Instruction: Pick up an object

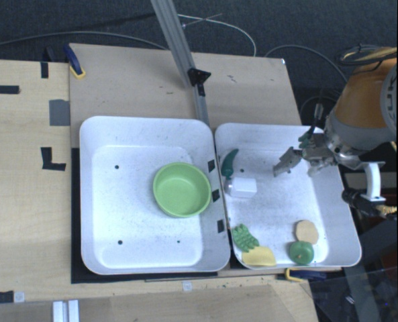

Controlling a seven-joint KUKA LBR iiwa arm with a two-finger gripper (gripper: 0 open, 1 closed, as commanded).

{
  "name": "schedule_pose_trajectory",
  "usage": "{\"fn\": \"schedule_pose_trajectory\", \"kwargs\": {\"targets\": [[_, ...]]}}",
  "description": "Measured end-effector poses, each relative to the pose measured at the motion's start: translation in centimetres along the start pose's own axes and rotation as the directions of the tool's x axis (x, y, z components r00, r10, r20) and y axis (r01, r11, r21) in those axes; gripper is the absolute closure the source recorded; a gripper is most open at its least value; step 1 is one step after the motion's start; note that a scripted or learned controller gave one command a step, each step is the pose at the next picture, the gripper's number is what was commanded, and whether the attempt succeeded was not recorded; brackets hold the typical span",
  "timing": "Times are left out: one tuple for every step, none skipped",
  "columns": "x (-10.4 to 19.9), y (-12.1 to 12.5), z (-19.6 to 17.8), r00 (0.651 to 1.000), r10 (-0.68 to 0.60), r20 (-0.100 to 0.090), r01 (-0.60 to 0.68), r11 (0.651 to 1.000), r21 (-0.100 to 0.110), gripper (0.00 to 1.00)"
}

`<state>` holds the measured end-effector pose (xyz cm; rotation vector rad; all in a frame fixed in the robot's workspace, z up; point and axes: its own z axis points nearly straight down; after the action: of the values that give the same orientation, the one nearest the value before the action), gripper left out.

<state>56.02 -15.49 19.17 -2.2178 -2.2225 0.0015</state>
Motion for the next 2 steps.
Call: {"fn": "schedule_pose_trajectory", "kwargs": {"targets": [[0.0,0.0,0.0,1.0,0.0,0.0,0.0,1.0,0.0,0.0],[-0.2,-1.1,5.6,1.0,0.002,0.0,-0.002,1.0,0.005,0.0]]}}
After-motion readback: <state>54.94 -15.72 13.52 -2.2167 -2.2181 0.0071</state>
